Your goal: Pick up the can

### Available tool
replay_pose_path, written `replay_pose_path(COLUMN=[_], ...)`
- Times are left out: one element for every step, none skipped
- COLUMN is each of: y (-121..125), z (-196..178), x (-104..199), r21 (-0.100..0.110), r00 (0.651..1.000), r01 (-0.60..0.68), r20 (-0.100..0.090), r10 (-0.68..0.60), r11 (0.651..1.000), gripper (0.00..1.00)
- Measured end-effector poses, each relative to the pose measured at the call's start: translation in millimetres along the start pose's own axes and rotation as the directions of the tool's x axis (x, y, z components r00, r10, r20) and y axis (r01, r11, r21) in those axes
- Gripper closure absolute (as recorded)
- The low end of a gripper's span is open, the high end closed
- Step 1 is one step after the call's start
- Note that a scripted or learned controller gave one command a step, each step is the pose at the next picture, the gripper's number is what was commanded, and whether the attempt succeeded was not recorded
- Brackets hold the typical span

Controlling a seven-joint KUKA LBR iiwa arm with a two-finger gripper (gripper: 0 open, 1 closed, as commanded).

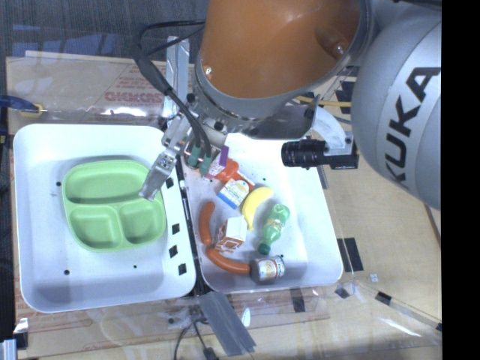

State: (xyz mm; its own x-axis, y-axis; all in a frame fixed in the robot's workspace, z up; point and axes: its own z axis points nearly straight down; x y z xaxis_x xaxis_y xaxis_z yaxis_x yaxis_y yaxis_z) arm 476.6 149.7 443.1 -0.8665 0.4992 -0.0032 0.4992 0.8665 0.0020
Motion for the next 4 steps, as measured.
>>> replay_pose_path(y=[50, 47, 23, 24], z=[57, 146, 35, 25], x=[29, 28, 14, 13], r21=[0.004, 0.002, 0.002, 0.002], r00=[0.959, 0.927, 0.988, 0.988], r01=[0.283, 0.375, 0.151, 0.156], r20=[-0.005, -0.004, -0.001, 0.001], r10=[-0.283, -0.375, -0.151, -0.156], r11=[0.959, 0.927, 0.988, 0.988], gripper=[0.0, 0.0, 0.0, 1.0])
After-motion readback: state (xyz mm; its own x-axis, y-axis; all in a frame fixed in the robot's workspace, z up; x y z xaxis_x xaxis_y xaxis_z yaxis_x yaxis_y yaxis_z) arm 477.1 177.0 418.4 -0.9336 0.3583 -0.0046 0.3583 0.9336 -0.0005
